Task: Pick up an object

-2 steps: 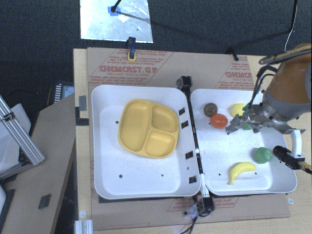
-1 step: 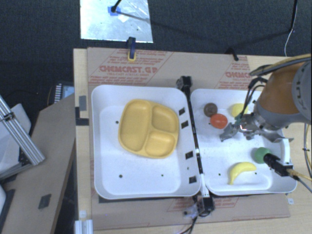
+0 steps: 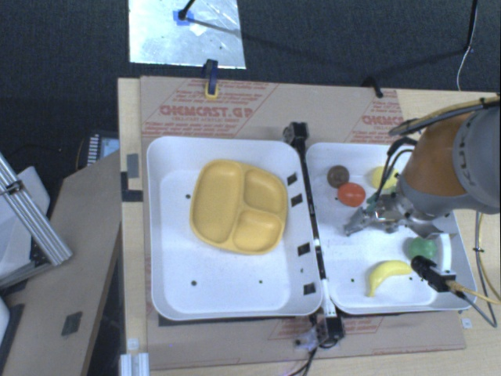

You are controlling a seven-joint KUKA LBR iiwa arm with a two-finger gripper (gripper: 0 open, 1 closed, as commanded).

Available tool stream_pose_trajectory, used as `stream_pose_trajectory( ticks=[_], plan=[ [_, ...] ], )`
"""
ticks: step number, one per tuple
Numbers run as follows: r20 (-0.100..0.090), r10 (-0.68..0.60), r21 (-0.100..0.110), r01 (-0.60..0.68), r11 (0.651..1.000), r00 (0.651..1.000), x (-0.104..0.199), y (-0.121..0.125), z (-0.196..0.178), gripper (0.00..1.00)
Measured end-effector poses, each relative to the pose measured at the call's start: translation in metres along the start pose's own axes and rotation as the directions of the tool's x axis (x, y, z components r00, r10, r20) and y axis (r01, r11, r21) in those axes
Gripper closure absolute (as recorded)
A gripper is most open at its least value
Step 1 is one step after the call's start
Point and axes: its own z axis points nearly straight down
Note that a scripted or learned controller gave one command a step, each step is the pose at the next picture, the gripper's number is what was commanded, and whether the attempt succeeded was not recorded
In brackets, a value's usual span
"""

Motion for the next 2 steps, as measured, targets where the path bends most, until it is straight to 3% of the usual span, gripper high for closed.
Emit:
stream_pose_trajectory(
  ticks=[1,2],
  plan=[
    [0.001,0.0,-0.004,0.0,1.0,1.0,0.0,0.001,-0.012,1.0],
    [0.002,-0.002,-0.007,0.002,1.0,1.0,-0.001,-0.004,-0.075,1.0]
  ],
)
